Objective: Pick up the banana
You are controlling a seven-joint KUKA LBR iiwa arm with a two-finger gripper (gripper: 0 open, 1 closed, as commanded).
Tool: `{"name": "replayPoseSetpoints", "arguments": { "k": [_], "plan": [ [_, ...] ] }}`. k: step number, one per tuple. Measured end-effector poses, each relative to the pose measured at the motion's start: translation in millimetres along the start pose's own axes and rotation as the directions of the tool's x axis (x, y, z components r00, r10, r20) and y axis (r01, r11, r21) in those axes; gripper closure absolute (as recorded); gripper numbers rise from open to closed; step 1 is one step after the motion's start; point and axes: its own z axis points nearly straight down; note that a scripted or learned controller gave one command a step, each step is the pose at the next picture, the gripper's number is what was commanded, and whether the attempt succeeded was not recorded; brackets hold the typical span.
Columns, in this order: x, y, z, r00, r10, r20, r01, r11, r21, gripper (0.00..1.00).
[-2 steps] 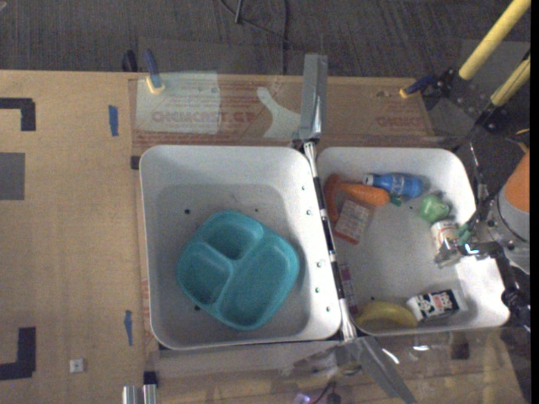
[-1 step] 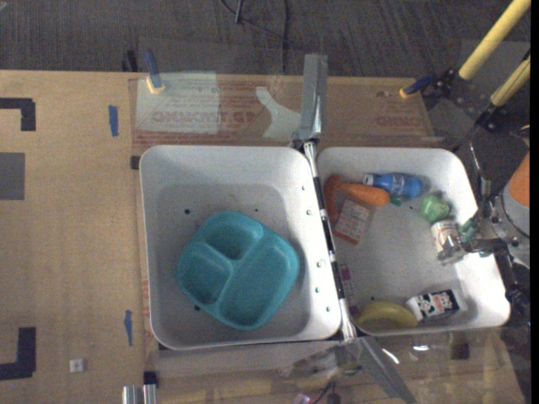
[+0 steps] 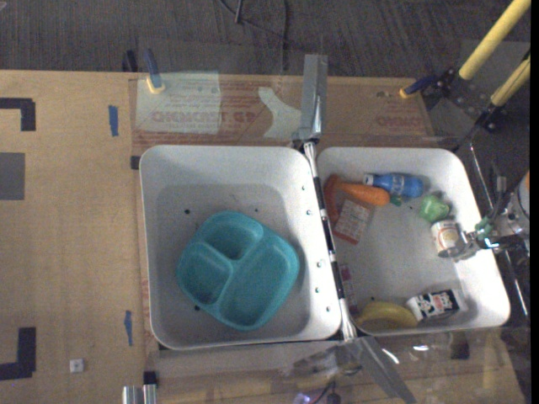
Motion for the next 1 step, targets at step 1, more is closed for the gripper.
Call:
{"name": "replayPoseSetpoints", "arguments": {
  "k": [1],
  "plan": [
    [5.9, 0.6, 32.8, 0.991, -0.135, -0.003, 0.135, 0.991, 0.002, 1.00]
  ]
}}
